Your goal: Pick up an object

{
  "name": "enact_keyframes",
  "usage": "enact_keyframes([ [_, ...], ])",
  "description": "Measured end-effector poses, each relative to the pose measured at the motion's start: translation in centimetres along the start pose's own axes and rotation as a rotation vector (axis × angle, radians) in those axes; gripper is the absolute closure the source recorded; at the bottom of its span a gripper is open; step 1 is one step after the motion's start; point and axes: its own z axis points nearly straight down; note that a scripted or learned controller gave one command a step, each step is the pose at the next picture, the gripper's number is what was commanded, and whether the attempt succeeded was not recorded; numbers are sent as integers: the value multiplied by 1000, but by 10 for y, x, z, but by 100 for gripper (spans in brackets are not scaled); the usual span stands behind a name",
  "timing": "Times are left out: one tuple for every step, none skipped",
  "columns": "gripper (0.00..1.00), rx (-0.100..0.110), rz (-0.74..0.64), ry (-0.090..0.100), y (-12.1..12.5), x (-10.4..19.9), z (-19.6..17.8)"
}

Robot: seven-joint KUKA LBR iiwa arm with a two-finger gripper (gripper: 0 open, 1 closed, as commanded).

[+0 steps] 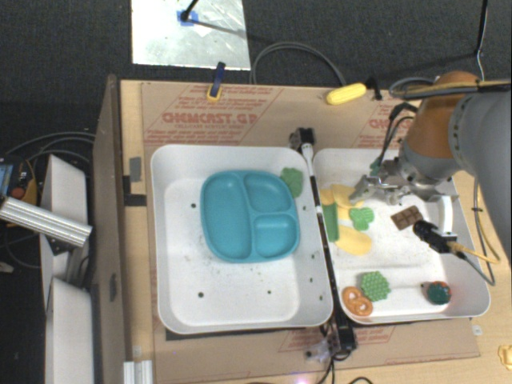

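Two white bins lie side by side on your bench [240,106]. Your arm [472,134] reaches in from the right, and its hand [376,184] hangs over the upper part of the right bin [408,258], just beside a yellow piece [342,195] that lies near the bin's left wall. You cannot tell from this view whether the hand is released or clenched. Below that piece you have a green lump [362,217], a green strip [330,224] lying along the wall between the bins, and a second yellow piece [355,243]. A brown bar [406,217] lies to the right of the lump and below the hand. Along the right bin's near edge sits a pretzel [357,301], touching a studded green disc [374,285]. Well apart to the right of them lies a teal ball [437,293]. Your left bin [180,294] holds a teal divided plate [248,214], with a green leafy piece [293,181] at the plate's upper right corner.
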Motion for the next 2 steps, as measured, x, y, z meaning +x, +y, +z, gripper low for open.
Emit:
enact_keyframes([
  [0,6,-3,4,-86,39,-50],
  [0,2,-1,-2,-74,39,1],
])
